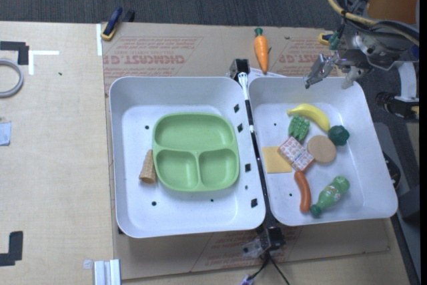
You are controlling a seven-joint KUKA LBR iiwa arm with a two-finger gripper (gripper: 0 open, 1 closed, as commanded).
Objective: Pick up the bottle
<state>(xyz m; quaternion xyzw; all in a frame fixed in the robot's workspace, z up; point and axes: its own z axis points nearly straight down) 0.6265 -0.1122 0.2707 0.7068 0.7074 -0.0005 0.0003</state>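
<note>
The green bottle (331, 195) lies on its side in the near right corner of the right bin (373, 143), its cap pointing toward the near edge, next to an orange sausage (303, 191). My gripper (327, 82) hangs over the bin's far rim, well beyond the bottle. It is open, with nothing between its fingers (311, 80).
The right bin also holds a banana (311, 114), a green corn cob (299, 127), a broccoli (339, 135), a round biscuit (322, 149), a checked cracker (295, 153) and a cheese slice (274, 160). The left bin (127, 143) has a green divided plate (197, 152) and a cone (147, 167). A carrot (260, 48) lies behind the bins.
</note>
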